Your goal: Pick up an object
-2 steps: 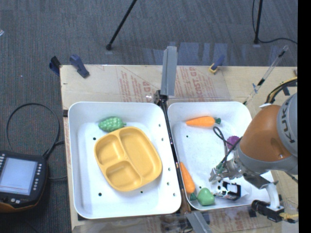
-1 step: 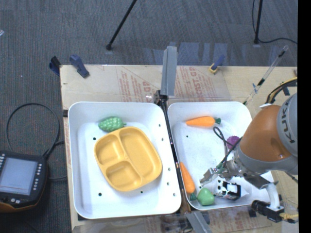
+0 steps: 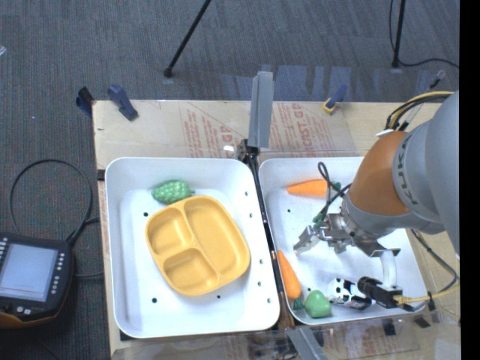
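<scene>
The bench point(image 3: 187, 130) carries two white bins side by side. My arm point(image 3: 420, 171) comes in over the right bin point(image 3: 274, 172), and my jaws point(image 3: 309, 238) hang low inside it, spread apart with nothing between them. The left bin point(image 3: 120, 201) holds two things: one yellow plate point(image 3: 197, 244) with three compartments, lying about in the middle, and one green bumpy toy point(image 3: 171, 192) touching the plate's far left edge. In the right bin I count two carrots: one point(image 3: 308, 188) lies near the far wall, the other point(image 3: 289, 274) along the left wall, close to my jaws. One green pear point(image 3: 318, 303) sits by the near wall, with a small black-and-white toy point(image 3: 346, 291) just beside it.
</scene>
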Available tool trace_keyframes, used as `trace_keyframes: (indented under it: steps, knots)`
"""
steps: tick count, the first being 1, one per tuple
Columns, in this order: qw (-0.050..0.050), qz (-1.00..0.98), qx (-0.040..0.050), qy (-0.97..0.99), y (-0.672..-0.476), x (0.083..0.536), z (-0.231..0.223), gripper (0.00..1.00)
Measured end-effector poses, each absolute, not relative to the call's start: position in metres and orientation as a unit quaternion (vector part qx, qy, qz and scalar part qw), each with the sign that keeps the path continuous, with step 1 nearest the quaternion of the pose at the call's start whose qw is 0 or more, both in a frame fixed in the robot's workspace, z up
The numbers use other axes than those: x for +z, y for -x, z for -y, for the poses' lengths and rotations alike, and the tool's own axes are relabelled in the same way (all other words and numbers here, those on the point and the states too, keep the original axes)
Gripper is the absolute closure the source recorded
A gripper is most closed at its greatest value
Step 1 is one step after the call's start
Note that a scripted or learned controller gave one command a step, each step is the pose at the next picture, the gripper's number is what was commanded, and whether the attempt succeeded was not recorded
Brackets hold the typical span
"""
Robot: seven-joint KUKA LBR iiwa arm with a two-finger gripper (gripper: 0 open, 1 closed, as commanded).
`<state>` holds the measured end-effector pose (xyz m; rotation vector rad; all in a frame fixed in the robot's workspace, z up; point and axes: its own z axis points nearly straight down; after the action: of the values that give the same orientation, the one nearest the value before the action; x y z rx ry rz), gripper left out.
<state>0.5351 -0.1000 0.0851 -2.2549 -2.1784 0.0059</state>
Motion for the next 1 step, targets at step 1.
trace_keyframes:
  steps: [1]
  knots:
    - [-0.001, 0.671, -0.0002, 0.742, -0.5814, 0.1568, 0.1255, 0.00]
